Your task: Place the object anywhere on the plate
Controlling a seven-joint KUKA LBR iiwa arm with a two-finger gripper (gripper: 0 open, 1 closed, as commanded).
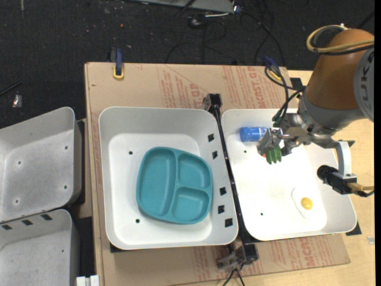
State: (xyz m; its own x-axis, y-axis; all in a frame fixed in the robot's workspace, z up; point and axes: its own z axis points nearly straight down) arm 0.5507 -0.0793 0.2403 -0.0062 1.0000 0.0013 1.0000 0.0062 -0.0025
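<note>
A teal plate (pixel 175 185) with three compartments lies in the left bin (pixel 119 130). Over the upper left part of the right bin (pixel 333 219), my gripper (pixel 272 148) is shut on a small green ridged object (pixel 274 155), which sticks out below the fingertips. The gripper and green object are well to the right of the plate, across the divider between the bins.
A blue cylinder (pixel 253 134) lies just left of the gripper near the right bin's back wall. A toy fried egg (pixel 303 203) sits toward the front right of that bin. Spare white bins (pixel 36 159) stand off the bench's left side.
</note>
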